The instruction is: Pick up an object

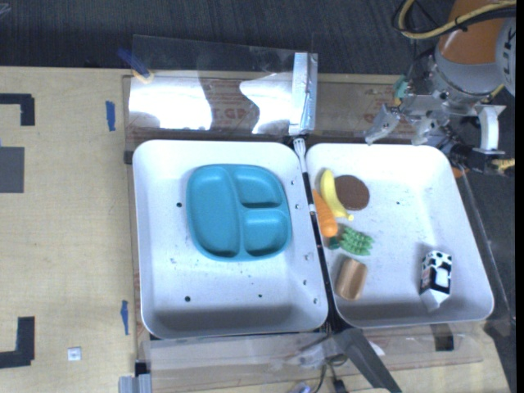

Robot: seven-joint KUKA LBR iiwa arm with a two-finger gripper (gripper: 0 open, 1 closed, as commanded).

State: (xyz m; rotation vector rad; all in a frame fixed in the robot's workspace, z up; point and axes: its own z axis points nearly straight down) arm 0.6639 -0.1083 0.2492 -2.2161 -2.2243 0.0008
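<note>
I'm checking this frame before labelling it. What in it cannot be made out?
- Grey arm with orange band: cut off by the camera view's top and right edges.
- Gripper: small and blurred above the right white bin; finger state unreadable.
- Black-and-white carton-like object: too small to read its markings.
- Brown round disc: partly covered by the yellow banana; identity unclear.

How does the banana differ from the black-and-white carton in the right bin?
The banana is yellow, slim and curved; the carton is boxy with black and white patches. The banana lies by the bin's left wall, touching the carrot and the brown disc; the carton sits alone near the right wall. Both rest in the right bin.
</note>
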